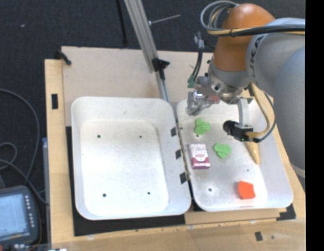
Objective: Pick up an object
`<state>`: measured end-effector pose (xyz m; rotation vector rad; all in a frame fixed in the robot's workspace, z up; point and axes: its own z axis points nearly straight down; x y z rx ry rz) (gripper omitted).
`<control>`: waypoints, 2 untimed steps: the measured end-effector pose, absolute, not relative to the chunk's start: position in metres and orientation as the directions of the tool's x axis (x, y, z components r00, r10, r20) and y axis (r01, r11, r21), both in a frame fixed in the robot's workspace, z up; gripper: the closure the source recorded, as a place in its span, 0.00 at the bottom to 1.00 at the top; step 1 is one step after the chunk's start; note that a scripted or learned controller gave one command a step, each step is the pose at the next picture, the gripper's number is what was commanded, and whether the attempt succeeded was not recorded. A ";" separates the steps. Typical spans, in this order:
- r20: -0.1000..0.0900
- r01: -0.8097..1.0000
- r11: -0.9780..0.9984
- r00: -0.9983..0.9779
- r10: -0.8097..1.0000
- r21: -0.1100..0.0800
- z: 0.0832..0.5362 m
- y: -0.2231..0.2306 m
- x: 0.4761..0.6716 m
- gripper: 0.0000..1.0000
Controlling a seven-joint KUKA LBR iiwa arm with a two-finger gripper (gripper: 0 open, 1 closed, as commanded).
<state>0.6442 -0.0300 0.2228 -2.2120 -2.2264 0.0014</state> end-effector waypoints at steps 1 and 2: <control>0.002 1.000 0.008 -0.008 1.000 0.003 0.236 0.028 0.658 1.00; 0.002 1.000 0.008 -0.008 1.000 0.003 0.246 0.087 0.662 1.00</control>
